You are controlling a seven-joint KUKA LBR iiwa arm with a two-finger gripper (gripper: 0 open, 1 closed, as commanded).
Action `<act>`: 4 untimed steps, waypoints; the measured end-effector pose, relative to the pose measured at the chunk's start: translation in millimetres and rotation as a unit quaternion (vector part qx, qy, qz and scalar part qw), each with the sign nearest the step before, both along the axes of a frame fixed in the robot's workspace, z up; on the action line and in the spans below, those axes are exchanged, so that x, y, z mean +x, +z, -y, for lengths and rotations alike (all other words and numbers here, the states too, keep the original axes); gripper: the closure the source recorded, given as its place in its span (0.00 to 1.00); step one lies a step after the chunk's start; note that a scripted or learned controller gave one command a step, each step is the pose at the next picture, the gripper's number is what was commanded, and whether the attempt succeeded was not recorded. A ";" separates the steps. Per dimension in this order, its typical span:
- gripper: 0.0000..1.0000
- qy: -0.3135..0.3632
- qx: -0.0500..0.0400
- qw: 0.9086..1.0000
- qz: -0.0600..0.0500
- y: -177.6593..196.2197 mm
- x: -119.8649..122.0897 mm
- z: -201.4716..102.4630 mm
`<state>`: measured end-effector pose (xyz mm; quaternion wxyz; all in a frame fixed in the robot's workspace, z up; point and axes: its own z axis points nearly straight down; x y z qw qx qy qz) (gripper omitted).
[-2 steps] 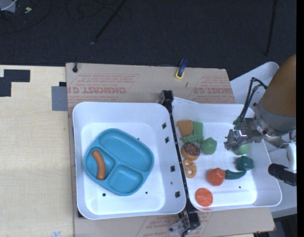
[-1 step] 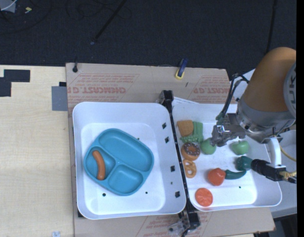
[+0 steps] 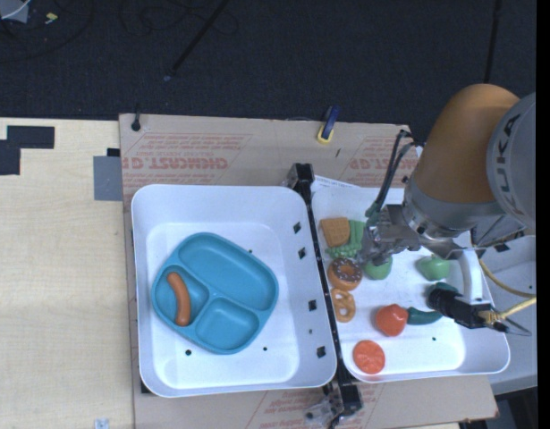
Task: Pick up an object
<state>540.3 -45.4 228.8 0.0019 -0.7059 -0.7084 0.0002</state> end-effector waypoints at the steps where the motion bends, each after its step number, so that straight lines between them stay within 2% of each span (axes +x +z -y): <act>1: 1.00 -0.003 -0.001 1.000 0.000 -10.3 -9.0 -2.6; 2: 1.00 -0.001 -0.001 1.000 0.001 8.5 -2.9 -3.3; 3: 1.00 -0.002 -0.001 1.000 -0.001 -2.8 -14.0 -9.5; 4: 1.00 -0.001 -0.001 1.000 0.000 -0.3 -1.2 -16.2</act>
